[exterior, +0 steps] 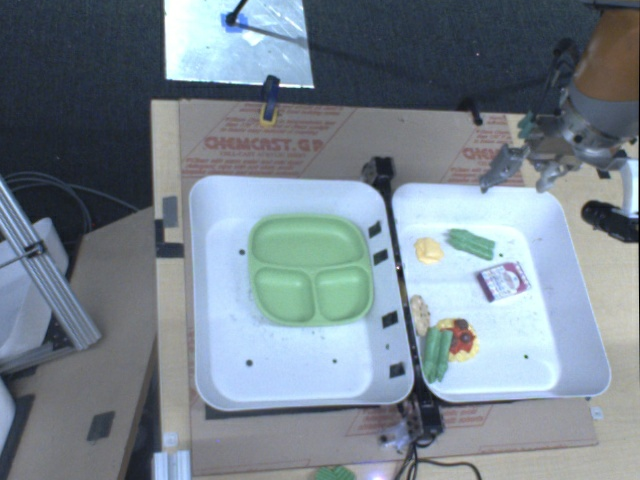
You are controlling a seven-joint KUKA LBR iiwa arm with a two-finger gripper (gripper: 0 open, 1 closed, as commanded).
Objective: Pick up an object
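Observation:
My gripper (524,173) hangs over the far rim of the right bin (575,298), its two fingers spread apart and open, with nothing between them. Below it in that bin lie a green pickle-like piece (470,242), a small yellow item (429,251), a maroon packet (503,281), a tan lumpy piece (420,314), green bean pods (436,353) and a yellow-and-red toy food (462,337). The nearest object, the green piece, is well below and left of the fingers.
The left bin (215,368) holds a green three-compartment plate (307,269). A black clip divider (383,173) joins the bins. A shiny metal sheet (238,26) lies on the dark floor beyond the bench, and a yellow clamp (269,103) sits at the cardboard's far edge.

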